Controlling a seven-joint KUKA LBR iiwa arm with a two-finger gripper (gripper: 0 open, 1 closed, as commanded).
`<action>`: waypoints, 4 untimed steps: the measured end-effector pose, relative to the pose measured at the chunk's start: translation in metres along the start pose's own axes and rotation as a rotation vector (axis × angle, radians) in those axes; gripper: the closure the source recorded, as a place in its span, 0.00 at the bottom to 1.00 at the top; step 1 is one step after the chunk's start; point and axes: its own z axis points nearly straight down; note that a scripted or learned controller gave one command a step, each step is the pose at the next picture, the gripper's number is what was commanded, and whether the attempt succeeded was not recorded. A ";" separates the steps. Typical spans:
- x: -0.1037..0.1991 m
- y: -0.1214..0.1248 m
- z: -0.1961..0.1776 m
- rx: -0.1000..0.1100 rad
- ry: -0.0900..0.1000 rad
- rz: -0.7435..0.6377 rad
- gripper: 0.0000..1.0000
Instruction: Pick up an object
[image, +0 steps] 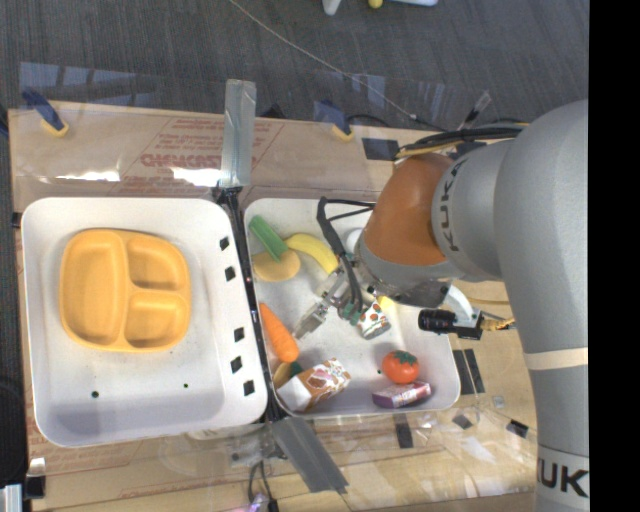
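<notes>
1. Inside right bin (440, 352): carrot (279, 333), banana (312, 251), tomato (401, 367), small packets
2. Above bin's middle: gripper (325, 309), fingers spread, nothing between them
3. Inside left bin (60, 400): yellow divided plate (124, 289)

yellow divided plate (124, 289) in left bin (60, 420); brown bench (130, 150)

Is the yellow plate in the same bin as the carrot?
No, the yellow plate lies in the left bin, while the carrot lies in the right bin.
</notes>
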 end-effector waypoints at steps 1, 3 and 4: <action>-0.052 0.051 -0.002 0.001 -0.002 0.228 0.00; -0.032 0.096 -0.135 -0.012 -0.013 0.273 1.00; -0.030 0.095 -0.140 -0.003 -0.008 0.265 1.00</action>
